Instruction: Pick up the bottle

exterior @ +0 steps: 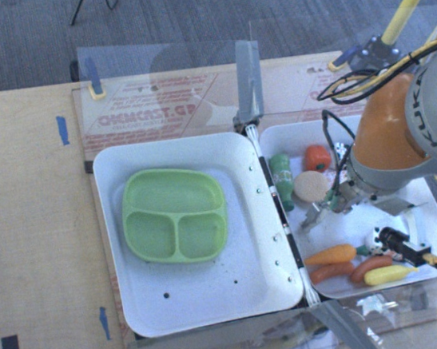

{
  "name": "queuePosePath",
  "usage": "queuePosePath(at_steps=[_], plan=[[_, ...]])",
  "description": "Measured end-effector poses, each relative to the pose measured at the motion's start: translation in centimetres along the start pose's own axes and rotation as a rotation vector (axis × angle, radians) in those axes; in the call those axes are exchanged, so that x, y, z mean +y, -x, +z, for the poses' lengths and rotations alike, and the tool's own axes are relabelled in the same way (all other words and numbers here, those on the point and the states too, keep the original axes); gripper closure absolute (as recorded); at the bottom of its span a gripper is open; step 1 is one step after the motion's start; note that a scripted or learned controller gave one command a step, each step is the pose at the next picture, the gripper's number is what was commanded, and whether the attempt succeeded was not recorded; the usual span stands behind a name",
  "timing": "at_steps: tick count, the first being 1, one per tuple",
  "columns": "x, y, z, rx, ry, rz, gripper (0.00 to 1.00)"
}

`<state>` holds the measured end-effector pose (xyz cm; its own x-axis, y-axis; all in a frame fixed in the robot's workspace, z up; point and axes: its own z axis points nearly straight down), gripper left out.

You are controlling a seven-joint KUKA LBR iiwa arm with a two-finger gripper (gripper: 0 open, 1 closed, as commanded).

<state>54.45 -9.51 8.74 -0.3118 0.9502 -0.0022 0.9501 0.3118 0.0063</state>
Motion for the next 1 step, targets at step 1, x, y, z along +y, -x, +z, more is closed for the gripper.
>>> queuePosePath(at_steps=[1], plan=[[-4.86, 4.23, 0.01, -0.001, -0.002, -0.072, 0.00]])
